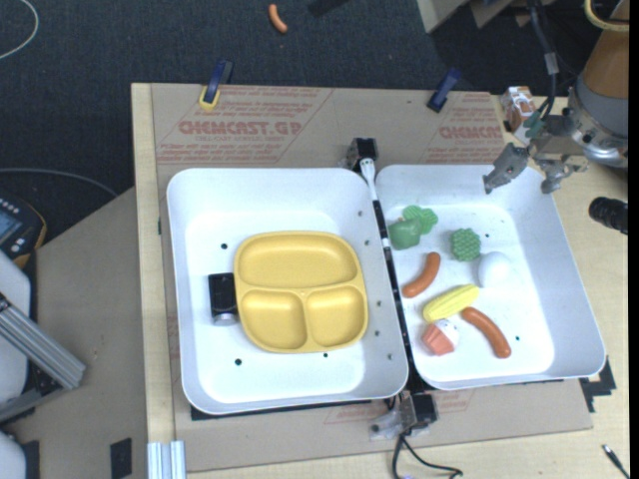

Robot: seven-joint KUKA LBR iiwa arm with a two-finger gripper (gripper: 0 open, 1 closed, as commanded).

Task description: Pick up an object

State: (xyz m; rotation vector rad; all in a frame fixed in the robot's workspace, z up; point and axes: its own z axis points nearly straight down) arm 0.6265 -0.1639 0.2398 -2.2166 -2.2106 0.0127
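My gripper (526, 170) hangs open over the far right corner of the right bin (559, 267), its two fingers spread apart with nothing between them. Below it in the bin lie toy foods: a green leafy piece (410, 225), a green broccoli-like piece (465, 243), a white egg (493, 267), a sausage (421, 274), a yellow corn cob (450, 301), another sausage (486, 331) and a small red-and-white piece (439, 338). All of them rest apart from the gripper.
The left bin (200, 218) holds a yellow divided plate (299, 289) and a small black block (221, 294) at its left side. A clamp (364, 155) sits between the bins at the far edge. An orange piece (278, 17) lies on the dark floor beyond.
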